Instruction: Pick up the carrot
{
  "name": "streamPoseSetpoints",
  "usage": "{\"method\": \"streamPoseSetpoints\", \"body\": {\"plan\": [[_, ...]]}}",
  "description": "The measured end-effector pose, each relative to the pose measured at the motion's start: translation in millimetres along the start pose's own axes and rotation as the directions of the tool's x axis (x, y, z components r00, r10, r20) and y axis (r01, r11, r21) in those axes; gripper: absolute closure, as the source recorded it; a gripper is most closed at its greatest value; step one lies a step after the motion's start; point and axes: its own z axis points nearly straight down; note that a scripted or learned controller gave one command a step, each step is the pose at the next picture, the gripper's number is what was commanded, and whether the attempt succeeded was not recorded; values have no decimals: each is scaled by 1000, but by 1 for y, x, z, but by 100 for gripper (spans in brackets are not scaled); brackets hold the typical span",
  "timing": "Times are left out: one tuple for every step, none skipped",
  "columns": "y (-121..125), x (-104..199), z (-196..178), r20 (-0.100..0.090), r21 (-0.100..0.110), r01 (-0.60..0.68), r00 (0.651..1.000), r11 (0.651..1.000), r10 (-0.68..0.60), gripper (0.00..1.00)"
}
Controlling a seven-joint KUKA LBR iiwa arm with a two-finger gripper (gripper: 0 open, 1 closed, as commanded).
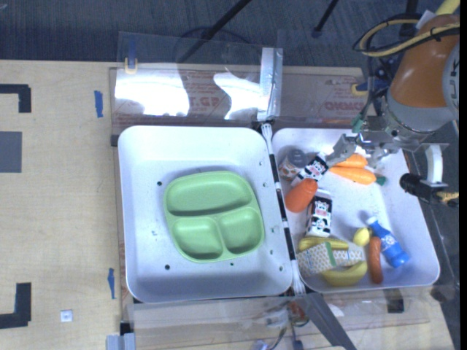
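Right white bin (427,265), fingers (359,149) spread open, touching carrot (352,168); not gripped

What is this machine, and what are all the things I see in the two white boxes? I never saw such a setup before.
This is one picture from a camera fixed above a bench, looking down at a slant. The grey and orange shape at the upper right is a robot arm. Its grasping part, the end effector, is low over the right bin, right at the carrot that it must pick up. I cannot tell whether it has gripped the carrot. The left bin holds a green divided plate. The right bin holds toy food and small items: a banana, a lemon, a blue bottle, a hot dog and a small cow-print carton.
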Motion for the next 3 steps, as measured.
{"method": "streamPoseSetpoints", "body": {"plan": [[9, -45, 45, 0, 1, -45, 999, 999, 45, 0], [11, -85, 103, 0, -3, 109, 994, 994, -109, 0], [11, -85, 93, 0, -4, 108, 994, 994, -108, 100]]}}
